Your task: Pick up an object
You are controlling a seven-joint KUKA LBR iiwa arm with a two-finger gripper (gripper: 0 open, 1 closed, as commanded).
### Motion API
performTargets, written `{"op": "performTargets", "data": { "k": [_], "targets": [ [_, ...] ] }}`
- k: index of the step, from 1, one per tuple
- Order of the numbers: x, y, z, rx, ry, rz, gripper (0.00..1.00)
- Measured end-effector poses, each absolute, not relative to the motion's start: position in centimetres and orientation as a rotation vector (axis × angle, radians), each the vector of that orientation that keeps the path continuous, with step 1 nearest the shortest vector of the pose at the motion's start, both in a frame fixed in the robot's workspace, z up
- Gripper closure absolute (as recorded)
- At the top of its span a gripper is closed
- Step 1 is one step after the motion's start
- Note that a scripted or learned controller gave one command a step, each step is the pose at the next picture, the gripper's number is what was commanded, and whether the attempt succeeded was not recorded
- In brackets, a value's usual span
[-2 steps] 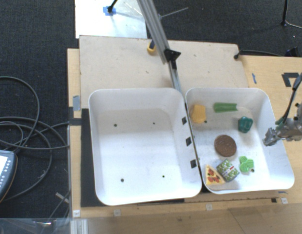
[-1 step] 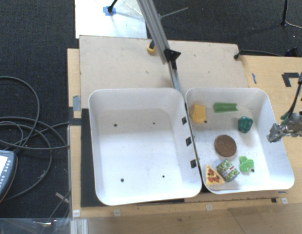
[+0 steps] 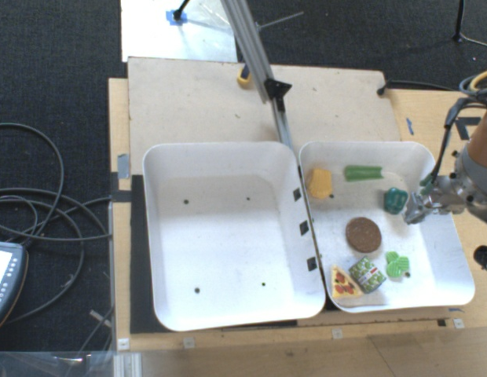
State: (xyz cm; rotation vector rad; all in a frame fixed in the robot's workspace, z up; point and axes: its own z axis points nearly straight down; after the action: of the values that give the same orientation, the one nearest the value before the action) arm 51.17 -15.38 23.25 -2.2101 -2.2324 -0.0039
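Note:
The right bin (image 3: 448, 277) holds several small objects. A yellow block (image 3: 320, 183) lies at its far left and a green cylinder (image 3: 363, 173) beside it. A teal lump (image 3: 395, 200) sits toward the right wall. Lower down are a brown disc (image 3: 363, 234), a small green piece (image 3: 397, 265), a green-and-white carton (image 3: 368, 274) and a yellow-and-red wedge (image 3: 344, 283). My gripper (image 3: 415, 212) hangs over the bin's right side, just right of the teal lump and close to it. Whether it touches the lump I cannot tell.
The left bin (image 3: 161, 210) stands beside the right one, sharing a middle rim. A slanted metal pole (image 3: 255, 49) crosses the bench from the top down to that rim. Cables (image 3: 39, 203) and a pendant lie on the floor at the left.

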Motion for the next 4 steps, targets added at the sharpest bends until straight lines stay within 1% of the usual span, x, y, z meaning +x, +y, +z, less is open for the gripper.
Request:
{"op": "performTargets", "data": {
  "k": [2,3,4],
  "targets": [
    [54.0,-6.1,21.9,-2.209,-2.233,-0.004,1.00],
    [56.5,-1.4,21.2,-2.210,-2.234,-0.005,1.00],
    [58.7,3.9,22.8,-2.210,-2.236,-0.008,1.00]
  ]
}}
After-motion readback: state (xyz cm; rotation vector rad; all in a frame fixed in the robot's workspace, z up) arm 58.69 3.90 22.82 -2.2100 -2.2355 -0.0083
